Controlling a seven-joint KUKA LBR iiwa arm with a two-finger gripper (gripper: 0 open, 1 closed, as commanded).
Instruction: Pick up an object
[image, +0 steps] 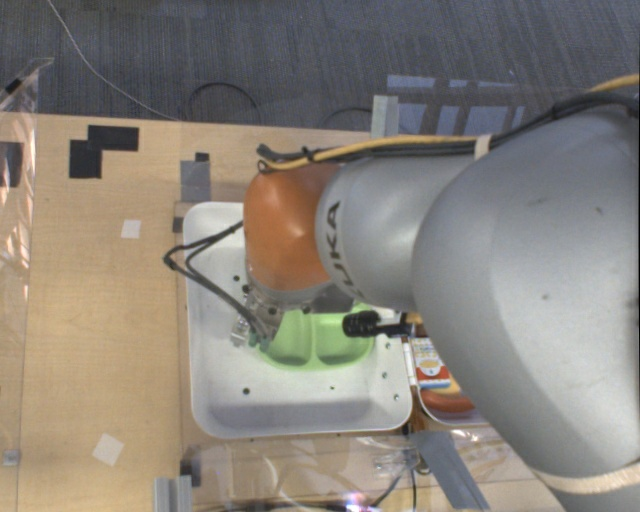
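Green plastic, a bright lime-coloured object (312, 343) with two rounded lobes, is lying on the floor of the white bin (300, 410), just right of and slightly below where we are seeing the claw (250, 330) coming down.

Left of the claw, we are seeing a strip of bare bin floor running out to the bin's left wall, and beyond that wall the pale wooden bench (90, 330) is stretching wide and flat, carrying some black marker squares (100, 150) far up and to the left. Below the claw, more white floor is lying open down to the near rim.

Directly above the claw, the orange band (285, 235) of the arm is sitting over the bin, and black cables (200, 265) are looping out to the left of it. The wrist is pointing down into the bin, its metal tip touching or nearly touching the left edge of the green object. How far the claw is spread, or whether it has anything, we cannot tell.

Right of the claw, the grey arm (500, 280) is bulking large across the bin's far side. Lower right of the claw, past the bin's right wall, we are glimpsing a second bin holding a red and white packet (435, 370). Dark carpet (300, 50) is lying beyond the bench.
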